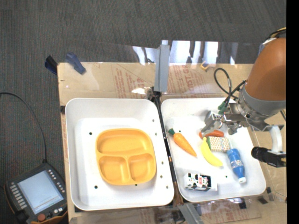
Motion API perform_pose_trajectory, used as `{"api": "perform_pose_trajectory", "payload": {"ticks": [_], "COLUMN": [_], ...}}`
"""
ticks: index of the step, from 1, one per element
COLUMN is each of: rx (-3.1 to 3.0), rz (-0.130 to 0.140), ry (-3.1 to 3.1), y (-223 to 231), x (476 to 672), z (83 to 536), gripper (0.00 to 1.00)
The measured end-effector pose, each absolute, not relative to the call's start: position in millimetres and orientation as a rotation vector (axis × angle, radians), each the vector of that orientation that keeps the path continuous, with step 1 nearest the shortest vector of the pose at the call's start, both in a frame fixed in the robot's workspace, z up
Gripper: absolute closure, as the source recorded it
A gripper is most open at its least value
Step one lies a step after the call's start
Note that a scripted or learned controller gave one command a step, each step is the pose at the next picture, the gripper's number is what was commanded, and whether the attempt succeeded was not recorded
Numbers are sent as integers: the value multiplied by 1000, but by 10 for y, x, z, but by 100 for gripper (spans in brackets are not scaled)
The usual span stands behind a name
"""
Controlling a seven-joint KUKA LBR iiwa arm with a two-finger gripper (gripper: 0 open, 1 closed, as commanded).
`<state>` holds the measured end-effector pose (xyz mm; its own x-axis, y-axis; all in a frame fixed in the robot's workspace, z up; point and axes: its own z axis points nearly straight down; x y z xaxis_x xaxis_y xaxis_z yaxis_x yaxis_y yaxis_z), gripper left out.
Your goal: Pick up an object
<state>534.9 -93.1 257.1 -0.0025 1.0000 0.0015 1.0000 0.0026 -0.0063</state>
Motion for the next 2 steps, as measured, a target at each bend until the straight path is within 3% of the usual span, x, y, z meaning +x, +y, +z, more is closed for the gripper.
{"api": "perform_pose_trajectory", "payload": {"ticks": [1,2], "rx": [-2080,-2092], "rz": [3,4], "ry": [-2347,-2335], "y": [-1343,-1000], "x": [5612,5566], "z": [1557,856], "gripper": [0,0]}}
